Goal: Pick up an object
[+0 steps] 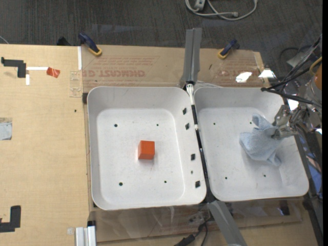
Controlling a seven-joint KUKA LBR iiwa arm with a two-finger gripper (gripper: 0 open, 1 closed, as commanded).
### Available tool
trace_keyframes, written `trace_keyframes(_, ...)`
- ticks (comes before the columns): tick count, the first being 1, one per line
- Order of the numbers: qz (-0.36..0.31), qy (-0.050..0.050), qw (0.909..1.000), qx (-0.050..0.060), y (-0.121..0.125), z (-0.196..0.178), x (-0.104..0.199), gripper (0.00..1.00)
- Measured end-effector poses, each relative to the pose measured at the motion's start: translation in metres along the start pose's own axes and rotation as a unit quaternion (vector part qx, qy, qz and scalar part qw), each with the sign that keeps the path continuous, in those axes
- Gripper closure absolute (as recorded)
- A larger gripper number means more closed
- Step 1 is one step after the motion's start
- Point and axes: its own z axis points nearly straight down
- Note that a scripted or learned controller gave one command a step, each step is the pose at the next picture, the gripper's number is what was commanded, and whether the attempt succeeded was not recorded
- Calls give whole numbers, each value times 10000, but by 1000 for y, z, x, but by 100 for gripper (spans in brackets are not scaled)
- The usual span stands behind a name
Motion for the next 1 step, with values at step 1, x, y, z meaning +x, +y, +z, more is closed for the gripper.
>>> trace_keyframes(1,-1689,-9,9856,0,0,14,2,100)
